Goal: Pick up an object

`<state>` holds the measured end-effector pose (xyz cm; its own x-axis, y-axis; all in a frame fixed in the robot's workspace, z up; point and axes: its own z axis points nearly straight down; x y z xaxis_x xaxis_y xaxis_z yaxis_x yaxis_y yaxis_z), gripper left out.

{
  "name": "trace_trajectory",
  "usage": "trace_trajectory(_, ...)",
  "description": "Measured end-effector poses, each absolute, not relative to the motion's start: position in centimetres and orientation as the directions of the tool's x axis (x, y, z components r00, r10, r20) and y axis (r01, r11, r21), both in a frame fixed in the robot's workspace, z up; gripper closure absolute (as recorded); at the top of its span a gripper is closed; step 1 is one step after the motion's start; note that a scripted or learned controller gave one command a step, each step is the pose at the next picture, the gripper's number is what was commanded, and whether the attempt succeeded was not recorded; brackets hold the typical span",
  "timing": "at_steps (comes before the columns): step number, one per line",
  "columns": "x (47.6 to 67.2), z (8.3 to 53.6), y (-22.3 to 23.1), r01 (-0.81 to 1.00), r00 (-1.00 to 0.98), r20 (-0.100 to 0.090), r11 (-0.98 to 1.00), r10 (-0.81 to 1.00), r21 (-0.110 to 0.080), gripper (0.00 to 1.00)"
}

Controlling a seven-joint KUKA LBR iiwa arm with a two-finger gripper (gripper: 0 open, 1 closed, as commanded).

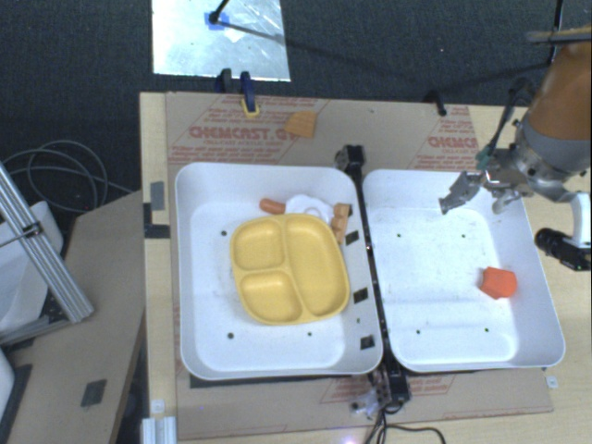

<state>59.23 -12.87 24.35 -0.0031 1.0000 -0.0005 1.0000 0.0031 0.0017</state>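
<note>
Two bins sat side by side below my camera, and I read them from the left. The left bin [199, 248] carried a yellow divided plate [287, 268] near its middle, with a small orange sausage-like piece [272, 206] just beyond the plate's far edge, a white item [308, 208] beside that, and a tan piece [340, 218] close to the wall shared with the other bin. Outside the bins, a tan block [302, 124] lay on the cardboard behind them.

The right bin [435, 340] held one loose thing that I could make out, an orange block [499, 283], resting on the floor toward the right wall. I judged it the nearest candidate for a pick. The gripper [481, 195] hung over the far right corner of that same bin, its two fingers [455, 199] spread apart with nothing between them. From the fingertips the orange block lay toward the near edge of the bin and slightly to the right, apart from them, not touching. The block looked roughly as wide as long, so I saw no clear long axis to align with; to my eye the move called for a shift toward me, then a descent
</note>
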Motion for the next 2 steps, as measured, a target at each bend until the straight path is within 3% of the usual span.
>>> trace_trajectory(1,55.5,33.6,-21.2,1.000,0.005,-0.006,-0.005,1.000,0.010,0.00)
trace_trajectory(2,48.3,23.7,-12.3,1.000,-0.008,0.007,0.008,1.000,-0.012,0.00)
